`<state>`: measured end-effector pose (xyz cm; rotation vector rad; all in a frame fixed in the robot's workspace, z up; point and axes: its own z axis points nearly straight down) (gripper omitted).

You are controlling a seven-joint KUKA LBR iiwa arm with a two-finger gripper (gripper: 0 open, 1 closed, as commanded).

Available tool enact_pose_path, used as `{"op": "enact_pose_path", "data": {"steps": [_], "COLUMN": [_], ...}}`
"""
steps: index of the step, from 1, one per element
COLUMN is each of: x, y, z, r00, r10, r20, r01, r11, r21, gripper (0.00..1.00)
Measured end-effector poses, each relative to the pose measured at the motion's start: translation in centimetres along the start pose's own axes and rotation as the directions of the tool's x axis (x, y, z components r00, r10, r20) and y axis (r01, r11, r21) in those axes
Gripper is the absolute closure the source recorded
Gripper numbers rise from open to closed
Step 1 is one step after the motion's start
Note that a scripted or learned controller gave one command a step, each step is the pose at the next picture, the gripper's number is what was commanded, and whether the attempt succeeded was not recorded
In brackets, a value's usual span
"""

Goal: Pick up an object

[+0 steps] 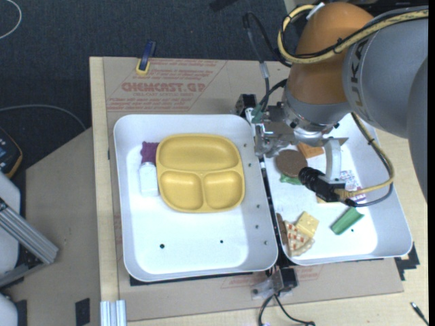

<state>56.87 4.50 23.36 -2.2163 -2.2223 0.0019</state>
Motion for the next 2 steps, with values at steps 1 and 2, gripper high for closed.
{"op": "enact_pose_path", "data": {"steps": [1,2], "x": [0.38,0.11], "y": [0.45,-0.04], "z": [0.14,0.12], "r00": [1.0,1.0], "r10": [0.001,0.003], "r20": [0.001,0.001], "r01": [-0.001,-0.003], "r11": [1.0,1.0], "r21": [-0.003,0.0], "gripper": [1.0,1.0]}}
